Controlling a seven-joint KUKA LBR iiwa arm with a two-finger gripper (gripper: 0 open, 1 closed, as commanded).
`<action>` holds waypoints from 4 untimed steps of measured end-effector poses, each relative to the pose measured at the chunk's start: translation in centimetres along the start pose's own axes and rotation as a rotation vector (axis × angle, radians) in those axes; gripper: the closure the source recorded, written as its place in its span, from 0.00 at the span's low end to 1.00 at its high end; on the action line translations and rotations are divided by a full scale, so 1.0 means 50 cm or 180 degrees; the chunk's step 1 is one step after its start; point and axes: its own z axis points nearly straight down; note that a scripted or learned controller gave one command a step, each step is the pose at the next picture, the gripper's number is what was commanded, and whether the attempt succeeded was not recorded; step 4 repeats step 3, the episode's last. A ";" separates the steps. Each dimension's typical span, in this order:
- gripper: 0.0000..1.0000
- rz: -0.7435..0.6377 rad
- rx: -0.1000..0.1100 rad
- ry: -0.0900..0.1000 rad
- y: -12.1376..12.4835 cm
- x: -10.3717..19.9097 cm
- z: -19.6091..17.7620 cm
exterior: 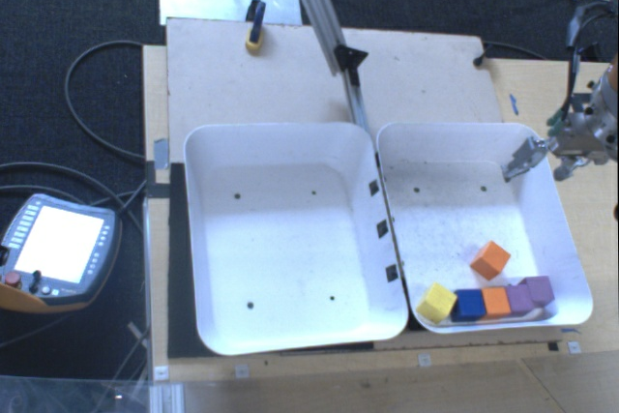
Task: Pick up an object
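Several small cubes lie in the right bin (455,160). An orange cube (490,260) sits alone near the front. Behind the front wall runs a row: a yellow cube (436,302), a blue cube (469,304), a second orange cube (496,301) and two purple cubes (530,293). My gripper (542,163) hangs over the bin's far right corner, well behind the cubes. It is open, with nothing between its fingers (520,160).
The left bin (280,145) stands beside the right one, touching it along the middle. A slanted metal pole (324,10) crosses the board behind the bins. A teach pendant (56,249) and cables lie at the far left.
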 end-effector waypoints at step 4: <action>0.00 0.0000 -0.0027 -0.0017 -0.136 -0.089 0.329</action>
